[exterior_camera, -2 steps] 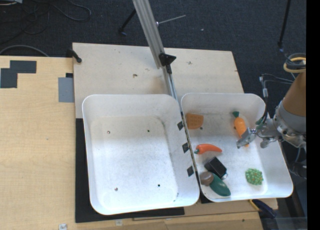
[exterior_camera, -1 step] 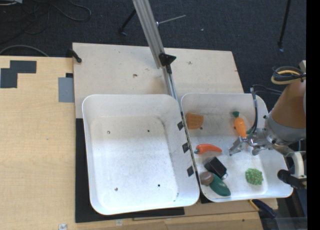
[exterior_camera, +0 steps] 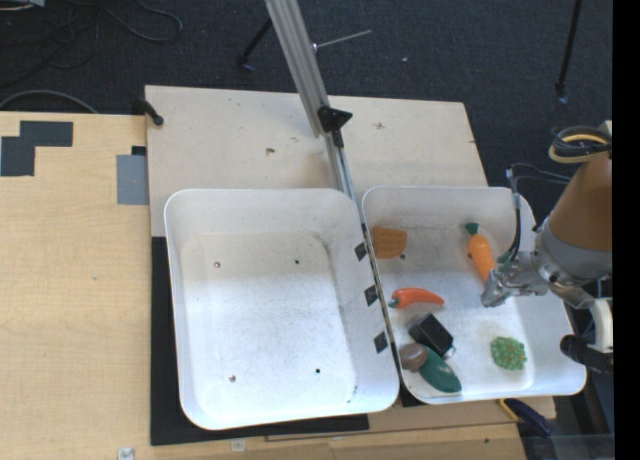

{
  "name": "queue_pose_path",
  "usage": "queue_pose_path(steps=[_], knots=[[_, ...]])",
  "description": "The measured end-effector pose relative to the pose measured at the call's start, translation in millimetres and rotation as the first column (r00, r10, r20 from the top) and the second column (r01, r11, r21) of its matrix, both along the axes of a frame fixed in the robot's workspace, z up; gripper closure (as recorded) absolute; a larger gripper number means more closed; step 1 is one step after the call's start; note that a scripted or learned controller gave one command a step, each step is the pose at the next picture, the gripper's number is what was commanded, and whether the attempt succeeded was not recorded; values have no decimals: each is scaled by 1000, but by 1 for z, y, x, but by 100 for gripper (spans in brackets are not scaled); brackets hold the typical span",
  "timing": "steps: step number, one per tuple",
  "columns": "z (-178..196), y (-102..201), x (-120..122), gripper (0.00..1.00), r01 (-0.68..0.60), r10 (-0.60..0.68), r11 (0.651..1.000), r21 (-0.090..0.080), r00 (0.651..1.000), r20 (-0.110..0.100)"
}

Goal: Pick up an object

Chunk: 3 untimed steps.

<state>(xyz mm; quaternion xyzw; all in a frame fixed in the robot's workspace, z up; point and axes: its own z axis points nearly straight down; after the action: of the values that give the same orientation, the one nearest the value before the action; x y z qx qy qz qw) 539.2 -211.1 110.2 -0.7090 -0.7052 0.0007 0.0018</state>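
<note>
Gripper (exterior_camera: 497, 288) hangs low over the right-hand part of the right bin (exterior_camera: 455, 203), just beside the lower tip of the toy carrot (exterior_camera: 480, 252); how it is set, and whether it has hold of anything, I cannot tell. Nothing shows clamped in it. Near the bin's left wall lie a brownish-orange block (exterior_camera: 389, 241), a red chilli pepper (exterior_camera: 417, 297), a black box (exterior_camera: 432, 334), a small brown round piece (exterior_camera: 412, 355) and a dark green oval piece (exterior_camera: 440, 376). A light green knobbly ball (exterior_camera: 508, 352) sits below the gripper. Beside it stands the left bin (exterior_camera: 200, 210).
</note>
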Motion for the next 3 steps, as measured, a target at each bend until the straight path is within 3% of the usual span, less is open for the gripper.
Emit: queue_pose_path(steps=[3], knots=[[153,-10,6,100,-8,8,1000,-3,1000,8]])
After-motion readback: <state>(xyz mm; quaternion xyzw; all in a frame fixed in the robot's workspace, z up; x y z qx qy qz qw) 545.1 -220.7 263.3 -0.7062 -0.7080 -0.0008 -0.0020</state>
